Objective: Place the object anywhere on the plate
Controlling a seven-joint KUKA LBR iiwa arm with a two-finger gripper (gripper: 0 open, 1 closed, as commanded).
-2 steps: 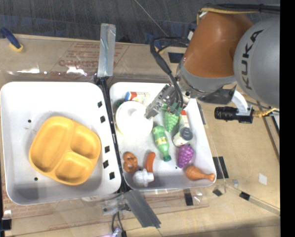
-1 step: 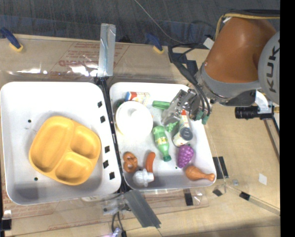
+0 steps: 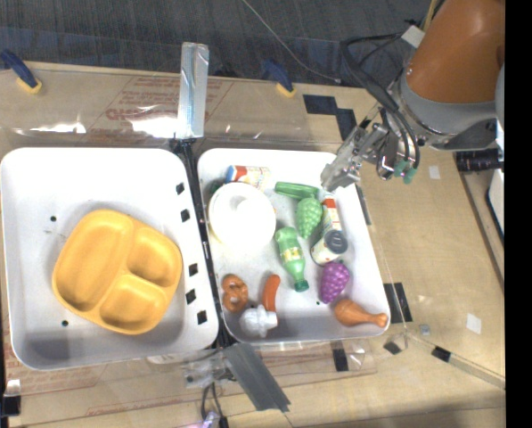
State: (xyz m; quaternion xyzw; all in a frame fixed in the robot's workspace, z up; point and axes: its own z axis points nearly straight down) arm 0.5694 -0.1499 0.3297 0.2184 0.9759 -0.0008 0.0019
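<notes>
A yellow plate point(image 3: 117, 269) with three compartments lies in the left bin point(image 3: 25, 176). The right bin point(image 3: 368, 239) holds small toy foods: a white round lid point(image 3: 241, 213), a green bottle point(image 3: 291, 257), green grapes point(image 3: 308, 214), purple grapes point(image 3: 334, 280), a chicken drumstick point(image 3: 359, 312), a sausage point(image 3: 271, 289), a pretzel point(image 3: 234, 292) and a green bean point(image 3: 296, 189). My gripper point(image 3: 341, 173) hangs over the right bin's upper right corner, just right of the green bean, with nothing seen between its fingers.
A small bottle with a dark cap point(image 3: 330, 239) lies beside the grapes, and a white figure point(image 3: 257, 322) sits at the bin's front edge. A carton point(image 3: 248, 175) rests at the back. A metal clip point(image 3: 194, 87) stands upright between the bins.
</notes>
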